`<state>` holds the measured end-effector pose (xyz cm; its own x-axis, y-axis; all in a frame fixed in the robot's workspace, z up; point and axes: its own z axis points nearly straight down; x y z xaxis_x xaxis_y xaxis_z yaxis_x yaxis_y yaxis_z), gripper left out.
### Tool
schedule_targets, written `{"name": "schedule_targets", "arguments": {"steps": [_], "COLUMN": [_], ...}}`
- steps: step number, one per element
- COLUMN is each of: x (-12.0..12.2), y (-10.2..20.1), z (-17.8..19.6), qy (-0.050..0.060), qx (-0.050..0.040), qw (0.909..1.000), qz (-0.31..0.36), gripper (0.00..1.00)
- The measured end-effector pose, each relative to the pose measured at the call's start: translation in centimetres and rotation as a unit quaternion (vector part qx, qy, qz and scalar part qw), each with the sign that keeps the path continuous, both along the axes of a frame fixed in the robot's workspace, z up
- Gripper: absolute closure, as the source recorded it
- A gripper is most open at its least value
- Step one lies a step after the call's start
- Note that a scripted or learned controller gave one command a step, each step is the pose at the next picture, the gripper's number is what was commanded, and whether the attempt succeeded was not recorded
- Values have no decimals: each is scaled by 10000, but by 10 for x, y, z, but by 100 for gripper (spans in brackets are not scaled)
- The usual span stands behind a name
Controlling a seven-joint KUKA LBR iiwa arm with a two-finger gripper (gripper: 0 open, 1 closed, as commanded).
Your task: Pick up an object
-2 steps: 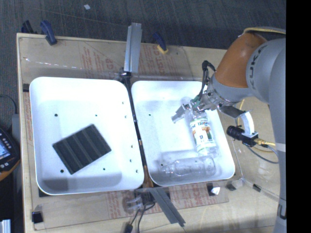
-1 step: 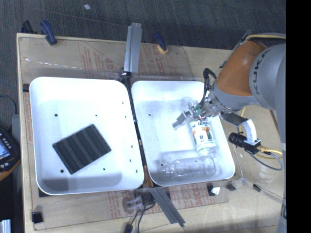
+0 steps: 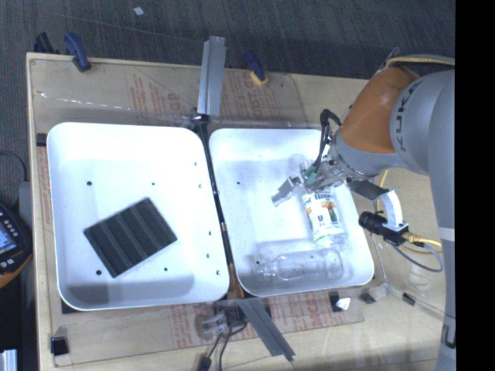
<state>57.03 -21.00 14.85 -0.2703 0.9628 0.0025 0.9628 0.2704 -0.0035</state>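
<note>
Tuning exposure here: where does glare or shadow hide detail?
Camera view: the left bin is blown out white; the clear bottle nearly vanishes against the right bin; the dark ridged pad stays crisp; the gripper looks slightly soft.

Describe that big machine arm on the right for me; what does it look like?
The arm is thick and rounded, mostly grey, with a broad orange band above the wrist. A thin black cable loops beside the wrist. Its small metallic grey gripper hangs over the right white bin.
</note>
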Motion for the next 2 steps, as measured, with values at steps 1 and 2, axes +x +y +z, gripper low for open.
{"name": "schedule_targets", "arguments": {"steps": [1,2], "x": [0,-6], "y": [0,-1], "z": [0,18], "qy": [-1,-20], "qx": [-1,-12], "qw": [10000,9998], "qz": [-2,-188], "gripper": [0,0]}}
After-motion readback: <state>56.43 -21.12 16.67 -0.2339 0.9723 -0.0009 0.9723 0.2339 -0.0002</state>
